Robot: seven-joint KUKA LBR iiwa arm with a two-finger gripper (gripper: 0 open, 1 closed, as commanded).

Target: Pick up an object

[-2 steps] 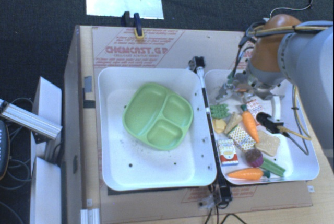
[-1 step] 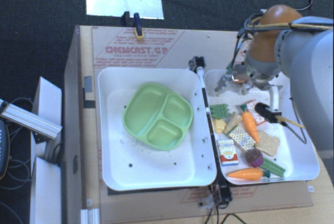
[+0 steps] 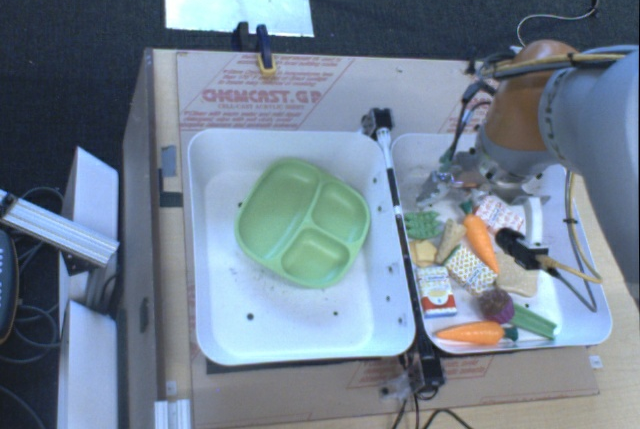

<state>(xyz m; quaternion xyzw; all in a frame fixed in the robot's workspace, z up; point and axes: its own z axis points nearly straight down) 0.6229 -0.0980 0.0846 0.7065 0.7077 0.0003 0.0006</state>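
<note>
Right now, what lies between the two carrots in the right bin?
In the camera view, a checkered block and a purple piece lie between the upper carrot and lower carrot.

Looks like a robotics lab to us: we see a cardboard-topped bench [image 3: 300,87], the arm [image 3: 580,107], loose cables [image 3: 575,267], an aluminium extrusion [image 3: 55,229], dark carpet [image 3: 70,17].

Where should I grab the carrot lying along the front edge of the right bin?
Take the carrot across its thick orange middle, coming straight down from above. It lies flat and roughly level, leafy tip toward the purple item, so close across its narrow width.
</note>
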